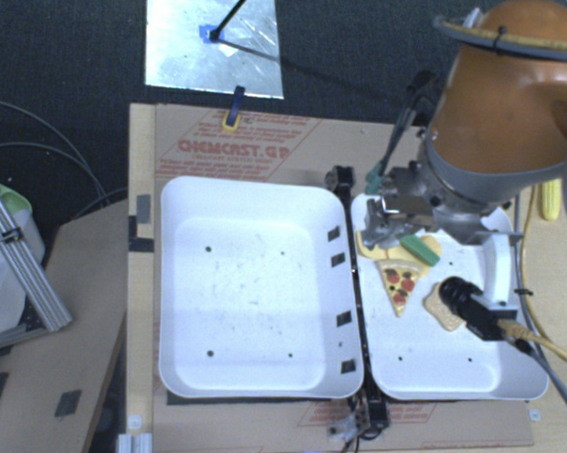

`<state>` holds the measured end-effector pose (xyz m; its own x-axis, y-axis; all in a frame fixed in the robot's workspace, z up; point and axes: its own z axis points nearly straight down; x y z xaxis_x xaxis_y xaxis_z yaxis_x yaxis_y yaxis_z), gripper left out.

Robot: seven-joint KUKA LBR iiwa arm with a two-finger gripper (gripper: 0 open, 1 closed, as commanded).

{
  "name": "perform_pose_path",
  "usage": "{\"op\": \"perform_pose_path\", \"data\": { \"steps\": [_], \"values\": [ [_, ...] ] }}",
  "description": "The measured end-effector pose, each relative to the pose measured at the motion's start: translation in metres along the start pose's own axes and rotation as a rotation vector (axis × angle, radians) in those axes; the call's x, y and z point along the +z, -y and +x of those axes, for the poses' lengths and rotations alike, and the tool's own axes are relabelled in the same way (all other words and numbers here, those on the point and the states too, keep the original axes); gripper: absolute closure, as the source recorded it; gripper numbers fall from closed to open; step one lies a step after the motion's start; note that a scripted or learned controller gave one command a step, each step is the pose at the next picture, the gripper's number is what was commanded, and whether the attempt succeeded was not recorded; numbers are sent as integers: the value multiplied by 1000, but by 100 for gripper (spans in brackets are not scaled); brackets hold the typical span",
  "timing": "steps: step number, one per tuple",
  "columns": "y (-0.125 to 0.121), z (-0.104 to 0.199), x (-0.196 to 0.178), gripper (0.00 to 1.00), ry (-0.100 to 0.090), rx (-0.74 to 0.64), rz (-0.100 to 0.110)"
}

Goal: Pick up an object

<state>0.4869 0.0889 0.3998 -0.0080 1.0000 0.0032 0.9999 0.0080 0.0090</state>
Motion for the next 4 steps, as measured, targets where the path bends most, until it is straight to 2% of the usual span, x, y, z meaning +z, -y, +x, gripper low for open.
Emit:
{"op": "perform_pose_path", "data": {
  "steps": [1, 2, 3, 4],
  "values": [
    [0, -48, 7, 100, 4, 11, 5],
    [-48, -70, 157, 100, 6, 10, 18],
    [-9, -79, 9, 100, 1, 4, -9],
    [3, -39, 150, 100, 3, 4, 19]
  ]
}}
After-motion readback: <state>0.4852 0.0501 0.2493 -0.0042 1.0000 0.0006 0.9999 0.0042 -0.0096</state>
